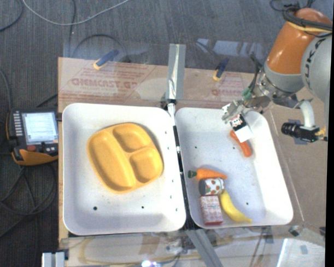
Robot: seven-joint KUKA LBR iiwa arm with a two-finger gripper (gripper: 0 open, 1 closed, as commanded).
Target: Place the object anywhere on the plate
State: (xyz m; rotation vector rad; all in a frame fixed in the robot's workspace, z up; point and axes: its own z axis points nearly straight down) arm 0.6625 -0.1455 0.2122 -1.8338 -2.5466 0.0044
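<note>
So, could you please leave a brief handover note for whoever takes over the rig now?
Pincer: over the right bin's far end, right above an orange carrot-like piece; grasp cannot be told.
Yellow plate: in the left bin, nothing on it.
Near end of the right bin: carrot, can, red packet, banana.
Done: nothing placed.
Left: secure one object, set it on the plate.

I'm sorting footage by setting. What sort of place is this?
Probably a robotics lab bench: a grey-and-orange arm over two white bins, toy food like a banana, and a handheld control pendant.
</note>
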